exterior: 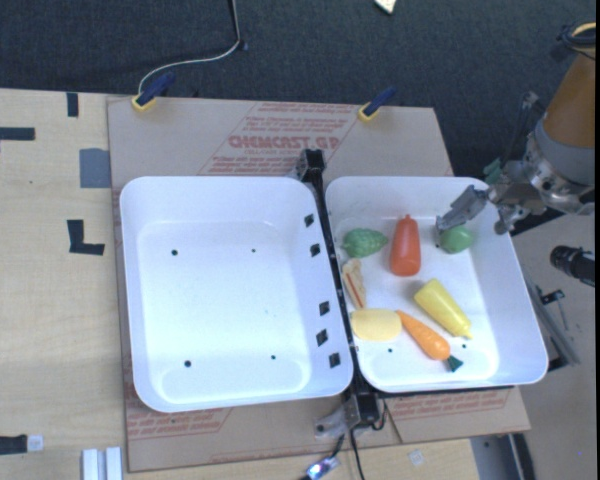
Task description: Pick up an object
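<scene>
Nearest us, at the front of the right bin [520, 363], we see a carrot [425, 337] lying slantwise with its green tip toward the front rim. Just beside it on the left sits a pale yellow lump [376, 324], touching or almost touching the carrot's top. Behind the carrot lies a yellow corn-like piece [442, 307], tilted. Along the bin's left wall rests a small tan piece with stripes [355, 284], and behind it a green leafy piece [363, 241]. Next to that lies a red-orange pepper [405, 247], its stem pointing to the back.

The left bin [140, 298] stands against the right one on the worktop [40, 268], over a sheet of cardboard [280, 138].

The arm comes in from the right, and its jaws [465, 213] hang over the back right of the right bin, just above a small green object [456, 238]. We cannot tell whether the jaws are apart or closed, nor whether they touch the green object.
</scene>
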Robot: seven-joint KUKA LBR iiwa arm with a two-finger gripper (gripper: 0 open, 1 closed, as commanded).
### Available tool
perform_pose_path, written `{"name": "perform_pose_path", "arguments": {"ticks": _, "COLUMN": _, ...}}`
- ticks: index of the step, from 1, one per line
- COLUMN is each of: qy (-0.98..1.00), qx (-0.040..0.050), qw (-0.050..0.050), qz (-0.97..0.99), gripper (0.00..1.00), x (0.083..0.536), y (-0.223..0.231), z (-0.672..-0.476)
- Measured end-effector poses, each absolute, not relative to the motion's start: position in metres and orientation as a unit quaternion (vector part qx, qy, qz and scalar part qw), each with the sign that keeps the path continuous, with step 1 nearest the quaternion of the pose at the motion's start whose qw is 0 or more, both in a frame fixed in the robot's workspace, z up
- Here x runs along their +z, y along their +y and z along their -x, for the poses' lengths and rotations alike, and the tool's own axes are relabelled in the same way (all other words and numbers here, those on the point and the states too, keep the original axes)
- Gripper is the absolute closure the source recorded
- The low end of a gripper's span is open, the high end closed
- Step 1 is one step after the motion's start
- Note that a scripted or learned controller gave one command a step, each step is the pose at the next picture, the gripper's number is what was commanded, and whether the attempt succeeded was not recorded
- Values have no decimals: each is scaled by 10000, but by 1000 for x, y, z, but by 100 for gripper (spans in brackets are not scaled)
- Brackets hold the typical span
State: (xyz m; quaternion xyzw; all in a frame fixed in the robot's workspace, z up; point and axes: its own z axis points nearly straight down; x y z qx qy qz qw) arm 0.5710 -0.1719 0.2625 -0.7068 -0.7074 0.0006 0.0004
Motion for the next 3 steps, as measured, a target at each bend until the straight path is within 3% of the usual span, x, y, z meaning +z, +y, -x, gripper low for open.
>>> {"name": "perform_pose_path", "arguments": {"ticks": 1, "qy": -7083, "qx": 26, "qw": 45, "qz": 7059, "gripper": 0, "x": 95, "y": -142, "z": -592}}
{"name": "perform_pose_path", "arguments": {"ticks": 2, "qy": -7077, "qx": 8, "qw": 16, "qz": 7065, "gripper": 100, "x": 113, "y": -143, "z": -593}}
{"name": "perform_pose_path", "arguments": {"ticks": 3, "qy": -7099, "qx": -23, "qw": -23, "qz": 7042, "gripper": 100, "x": 188, "y": -70, "z": -660}}
